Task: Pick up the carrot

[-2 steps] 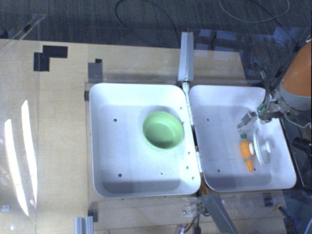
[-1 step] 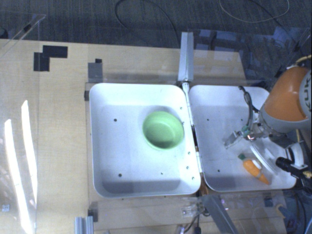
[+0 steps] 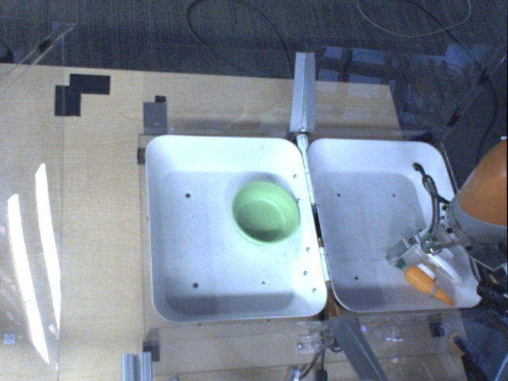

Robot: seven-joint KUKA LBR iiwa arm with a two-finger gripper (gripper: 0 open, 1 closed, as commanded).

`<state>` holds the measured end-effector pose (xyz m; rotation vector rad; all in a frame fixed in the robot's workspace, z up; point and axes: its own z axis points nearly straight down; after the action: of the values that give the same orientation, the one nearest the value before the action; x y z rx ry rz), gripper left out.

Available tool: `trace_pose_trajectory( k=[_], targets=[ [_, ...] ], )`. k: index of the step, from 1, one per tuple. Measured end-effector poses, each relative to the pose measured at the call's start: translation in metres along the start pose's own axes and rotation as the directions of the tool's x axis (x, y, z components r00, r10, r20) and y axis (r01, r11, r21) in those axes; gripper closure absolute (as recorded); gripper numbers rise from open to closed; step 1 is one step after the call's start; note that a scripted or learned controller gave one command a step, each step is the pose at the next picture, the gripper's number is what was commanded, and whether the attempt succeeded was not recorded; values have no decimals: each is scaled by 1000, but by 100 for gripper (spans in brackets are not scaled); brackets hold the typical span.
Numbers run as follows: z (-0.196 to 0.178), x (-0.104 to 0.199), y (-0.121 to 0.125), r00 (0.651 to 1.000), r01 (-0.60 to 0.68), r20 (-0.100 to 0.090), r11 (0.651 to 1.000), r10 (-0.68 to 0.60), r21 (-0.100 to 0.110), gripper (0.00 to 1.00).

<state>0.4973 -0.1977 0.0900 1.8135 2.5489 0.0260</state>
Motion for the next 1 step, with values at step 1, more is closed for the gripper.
trace_pose_trajectory(
  k=[1],
  targets=[
    [0,20,4,977,214,11,977,-214,6,0]
  ],
)
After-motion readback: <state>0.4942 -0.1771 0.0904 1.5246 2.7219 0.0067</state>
